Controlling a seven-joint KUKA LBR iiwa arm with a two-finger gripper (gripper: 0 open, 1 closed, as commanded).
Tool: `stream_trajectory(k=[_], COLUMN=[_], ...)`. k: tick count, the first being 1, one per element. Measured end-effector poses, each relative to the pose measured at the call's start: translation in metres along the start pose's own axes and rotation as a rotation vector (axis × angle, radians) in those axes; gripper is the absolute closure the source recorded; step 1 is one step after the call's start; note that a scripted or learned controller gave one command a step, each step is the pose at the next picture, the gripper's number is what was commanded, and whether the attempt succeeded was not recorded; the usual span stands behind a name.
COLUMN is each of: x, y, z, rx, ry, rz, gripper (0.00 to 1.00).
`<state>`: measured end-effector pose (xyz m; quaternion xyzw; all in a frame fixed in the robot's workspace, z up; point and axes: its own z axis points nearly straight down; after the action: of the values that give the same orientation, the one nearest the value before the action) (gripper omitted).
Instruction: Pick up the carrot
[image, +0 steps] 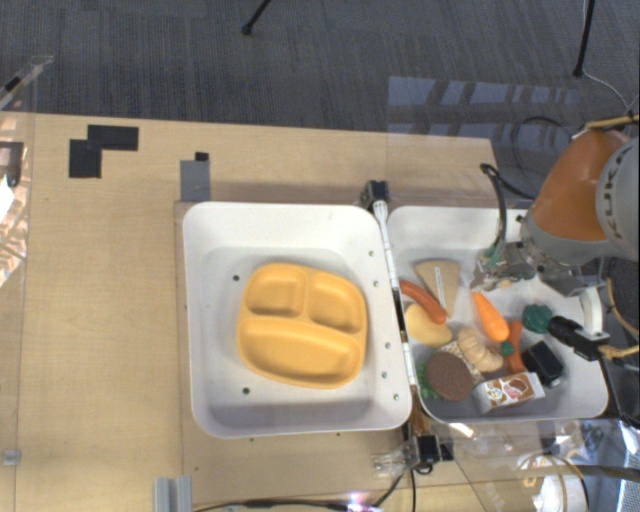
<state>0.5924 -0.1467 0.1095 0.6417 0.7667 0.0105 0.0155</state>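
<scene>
The carrot (490, 315) is a short orange cone lying at a slant in the middle of the right bin (470, 222), its top end pointing up and left. My gripper (499, 263) hangs at the end of the grey arm with the orange band (572, 196), just above the carrot's upper end, over the bin's back right part. Nothing shows as held by it.
The right bin also holds a red-orange sausage (421, 296), a pale wedge (438, 277), a yellow potato (427, 326), a brown disc (450, 378), a small carton (510, 390), a green piece (537, 318) and black items. The left bin (210, 300) holds a yellow divided tray (301, 323).
</scene>
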Motion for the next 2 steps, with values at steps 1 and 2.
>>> stream_trajectory(k=[1,2], x=[0.027,-0.016], y=[-0.034,-0.104], z=[0.018,0.015], rx=[0.018,0.018], ry=[0.009,0.007], rz=[-0.362,-0.795], gripper=[1.0,1.0])
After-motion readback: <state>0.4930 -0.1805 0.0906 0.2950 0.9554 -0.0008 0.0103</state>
